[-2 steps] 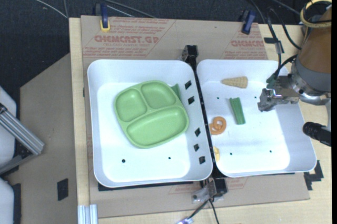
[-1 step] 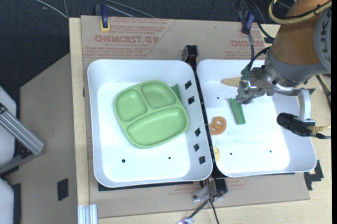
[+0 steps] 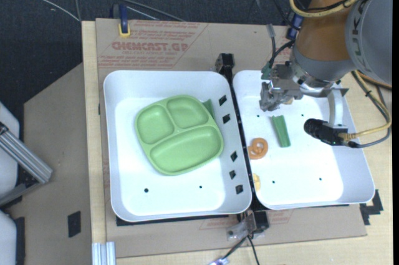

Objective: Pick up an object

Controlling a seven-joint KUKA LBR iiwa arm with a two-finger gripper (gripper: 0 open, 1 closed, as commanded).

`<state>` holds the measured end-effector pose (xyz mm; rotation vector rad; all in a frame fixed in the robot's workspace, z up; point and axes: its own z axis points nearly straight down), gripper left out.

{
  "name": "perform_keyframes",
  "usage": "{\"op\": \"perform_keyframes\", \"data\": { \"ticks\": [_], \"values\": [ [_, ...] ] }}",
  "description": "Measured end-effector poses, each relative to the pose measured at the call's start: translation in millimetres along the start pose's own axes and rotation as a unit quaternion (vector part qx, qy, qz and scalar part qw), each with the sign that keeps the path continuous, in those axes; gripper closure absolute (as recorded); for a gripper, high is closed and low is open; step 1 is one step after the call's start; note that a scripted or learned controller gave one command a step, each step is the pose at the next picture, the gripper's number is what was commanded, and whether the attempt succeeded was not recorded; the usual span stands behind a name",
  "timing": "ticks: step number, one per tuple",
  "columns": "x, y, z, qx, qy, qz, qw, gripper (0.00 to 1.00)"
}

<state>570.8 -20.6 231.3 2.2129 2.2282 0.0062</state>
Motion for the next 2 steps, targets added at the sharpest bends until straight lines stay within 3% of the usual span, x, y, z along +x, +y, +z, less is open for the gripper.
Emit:
{"op": "perform_keyframes", "data": {
  "ticks": [1,2],
  "values": [
    [45.6,29.2,-9.0,0.0,0.0,0.001,1.0,1.0],
    [85.5,62.5,4.5,0.0,-0.001,0.001,1.0,1.0]
  ]
}}
